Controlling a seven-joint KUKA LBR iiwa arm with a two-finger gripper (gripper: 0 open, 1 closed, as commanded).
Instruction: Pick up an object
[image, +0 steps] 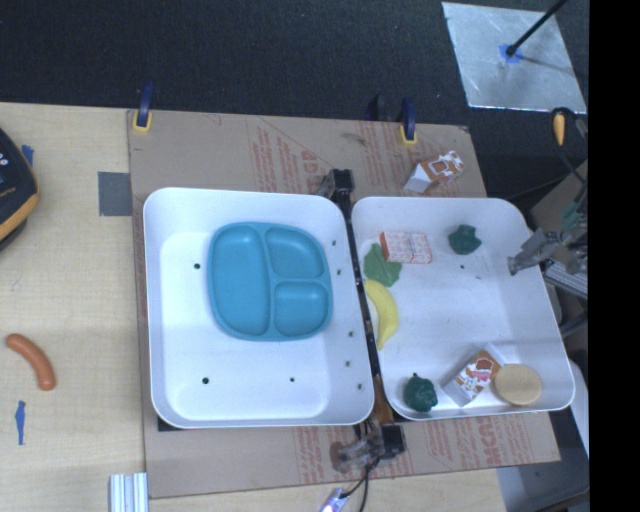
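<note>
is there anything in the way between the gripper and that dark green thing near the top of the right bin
Nothing visible does. The gripper sits at the right bin's right edge, and the dark green item lies just to its left with bare white floor between them. The small carton is farther left, beyond it.

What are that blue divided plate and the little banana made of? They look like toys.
The blue divided plate looks like moulded plastic: one even colour, smooth rounded compartment walls, a soft sheen. The banana seems plastic or rubber too, uniformly yellow with no spots or stem detail, though the view leaves that open.
</note>
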